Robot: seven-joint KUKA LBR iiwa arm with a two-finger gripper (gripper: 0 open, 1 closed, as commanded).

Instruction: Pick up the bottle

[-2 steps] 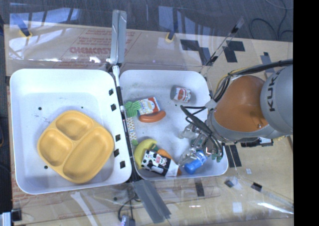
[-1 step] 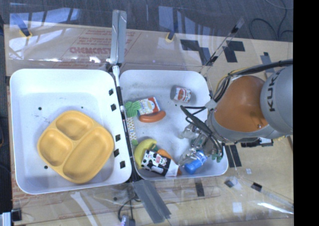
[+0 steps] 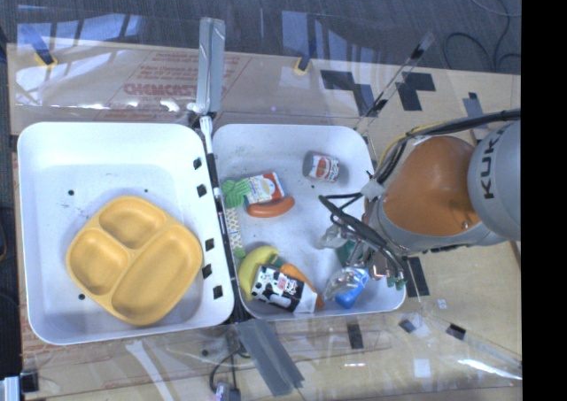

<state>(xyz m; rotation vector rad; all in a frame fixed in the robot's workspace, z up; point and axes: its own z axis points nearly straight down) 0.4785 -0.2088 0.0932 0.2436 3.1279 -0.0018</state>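
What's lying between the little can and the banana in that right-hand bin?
In the camera view, the sausage and juice carton lie between the can and the banana.

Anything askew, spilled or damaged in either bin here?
Nothing spilled or visibly damaged. The right bin is cluttered: the can and cow-print carton lie on their sides, and the bottle lies tilted in the near corner.

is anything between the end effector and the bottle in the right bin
Nothing visible is. The end effector hangs at the right bin's lower right corner, right above the bottle with the blue label. The milk carton and banana lie off to the bottle's left.
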